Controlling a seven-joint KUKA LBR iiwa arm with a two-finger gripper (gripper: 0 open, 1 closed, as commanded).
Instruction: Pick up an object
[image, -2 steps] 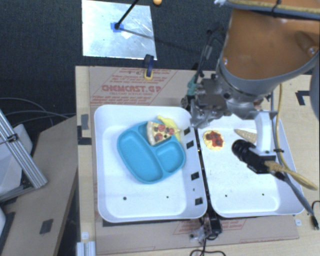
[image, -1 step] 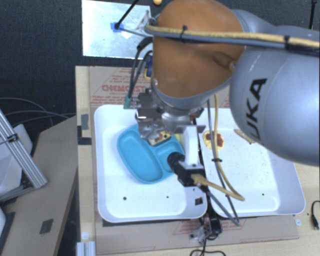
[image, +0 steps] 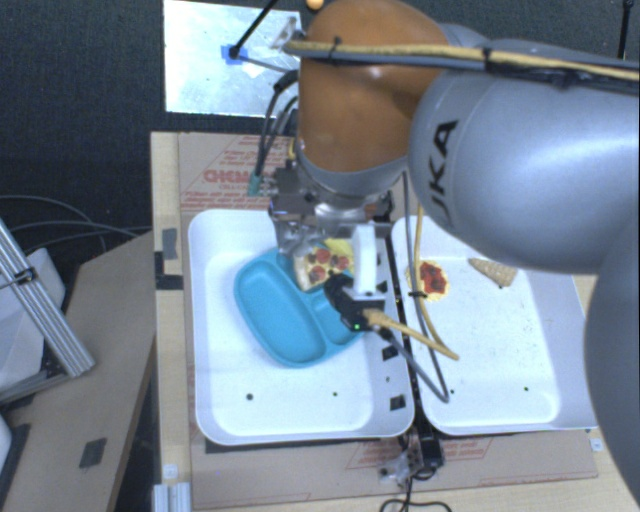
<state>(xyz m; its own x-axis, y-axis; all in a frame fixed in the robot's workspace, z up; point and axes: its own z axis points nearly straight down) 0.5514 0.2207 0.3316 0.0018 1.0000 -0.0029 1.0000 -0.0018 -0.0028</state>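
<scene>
Blue tray (image: 285, 315) in the left bin (image: 225, 400), gripper (image: 322, 262) low over its upper right end.

From the overhead camera I see the arm (image: 520, 150) covering much of both bins. I cannot tell the pincer's state. A yellow piece with red spots (image: 328, 260) sits right at the gripper, beside the tray. In the right bin (image: 500, 390) lie a red-spotted piece (image: 432, 278) and a tan wedge (image: 493, 270).

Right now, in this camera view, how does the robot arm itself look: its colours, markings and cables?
The arm is glossy grey, rounded, with dark letters "KA" on its shell. Above the wrist sits an orange band. A tan cable crosses the top, and black cables run down the side to the metal gripper.
</scene>
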